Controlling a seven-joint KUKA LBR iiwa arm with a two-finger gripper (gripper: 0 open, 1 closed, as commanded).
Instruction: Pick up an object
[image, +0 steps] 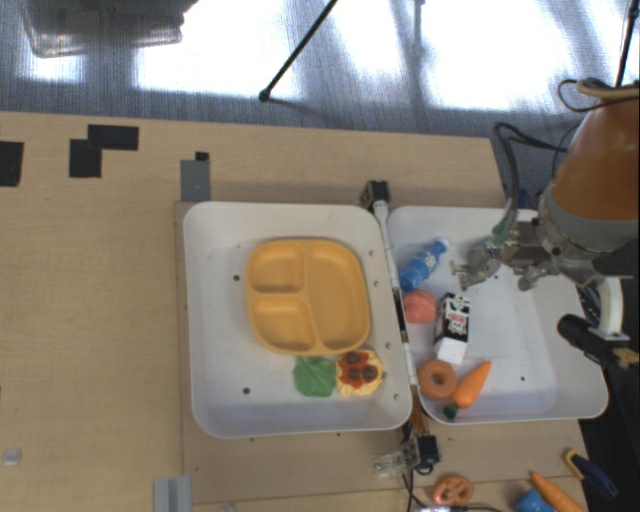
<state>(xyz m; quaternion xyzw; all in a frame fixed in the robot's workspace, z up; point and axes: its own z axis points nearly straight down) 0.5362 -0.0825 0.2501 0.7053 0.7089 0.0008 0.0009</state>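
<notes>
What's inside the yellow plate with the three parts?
The yellow plate has nothing in its three sections that I can see. The green leaf and little pizza lie beside its near edge on the white bin, not inside it.

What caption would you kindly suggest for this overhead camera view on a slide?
Gripper above the right bin of toy food; yellow tray in the left bin.

Grey arm reaching in from the right, orange band above wrist, gripper (480, 262) fingers spread, holding nothing
</notes>
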